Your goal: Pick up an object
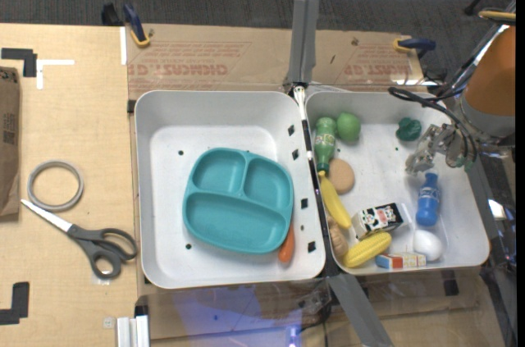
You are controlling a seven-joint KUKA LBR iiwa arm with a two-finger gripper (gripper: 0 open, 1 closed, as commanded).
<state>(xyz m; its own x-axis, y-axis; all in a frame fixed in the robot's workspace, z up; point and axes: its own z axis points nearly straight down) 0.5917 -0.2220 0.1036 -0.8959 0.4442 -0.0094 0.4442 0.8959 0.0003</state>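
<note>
The tool hangs over the right bin, whether spread or closed I cannot tell, just above the blue bottle, which lies near the wall and could roll or squirt sideways if pinched off-centre.

Blue bottle lies in right bin just under my gripper; white egg just below it.

Scissors beside tape roll (left, on the bench)
</note>
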